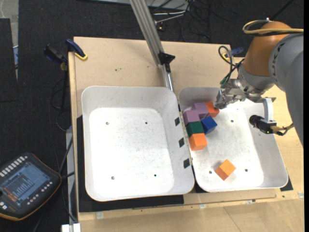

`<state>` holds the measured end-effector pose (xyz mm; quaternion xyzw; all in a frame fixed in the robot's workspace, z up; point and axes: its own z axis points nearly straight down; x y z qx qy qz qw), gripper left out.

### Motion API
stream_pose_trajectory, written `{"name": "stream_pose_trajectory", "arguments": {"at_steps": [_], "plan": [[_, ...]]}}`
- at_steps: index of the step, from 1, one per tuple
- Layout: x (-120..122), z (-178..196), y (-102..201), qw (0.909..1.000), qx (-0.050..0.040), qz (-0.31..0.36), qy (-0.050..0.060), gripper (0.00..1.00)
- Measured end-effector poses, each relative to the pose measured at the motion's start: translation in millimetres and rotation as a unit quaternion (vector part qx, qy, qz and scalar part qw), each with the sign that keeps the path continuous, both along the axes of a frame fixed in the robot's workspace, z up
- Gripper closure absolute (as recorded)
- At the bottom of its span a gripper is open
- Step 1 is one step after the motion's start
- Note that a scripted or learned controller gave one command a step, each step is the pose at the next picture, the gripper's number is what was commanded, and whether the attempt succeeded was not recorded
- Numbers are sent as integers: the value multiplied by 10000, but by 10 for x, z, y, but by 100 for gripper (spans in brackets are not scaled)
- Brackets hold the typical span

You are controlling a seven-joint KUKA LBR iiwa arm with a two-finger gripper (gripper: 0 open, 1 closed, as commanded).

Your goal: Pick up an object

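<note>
In the right bin [251,144], a cluster of blocks lies against the left wall: two purple blocks [195,112], a small orange block [212,109], a blue block [209,124], a green block [195,127] and an orange block [197,141]. Another orange block [225,169] lies alone near the bin's front. My gripper [223,100] hangs low over the back of the right bin, just right of the small orange block at the top of the cluster. The wrist hides the fingers.
The left bin [130,141] sits beside the right one. A slanted metal pole [149,33] ends at the bins' shared back corner. A teach pendant [24,182] lies at lower left, off the bench. Blue clamps [72,47] grip the bench's back left.
</note>
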<state>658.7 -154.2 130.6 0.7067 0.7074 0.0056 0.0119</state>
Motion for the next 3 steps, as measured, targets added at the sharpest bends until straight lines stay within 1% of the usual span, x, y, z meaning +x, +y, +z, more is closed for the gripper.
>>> {"name": "stream_pose_trajectory", "arguments": {"at_steps": [1, 3], "plan": [[47, 610, 74, 10000, 33, 12, 82, 100], [80, 1632, 74, 10000, 33, 9, 80, 100]]}}
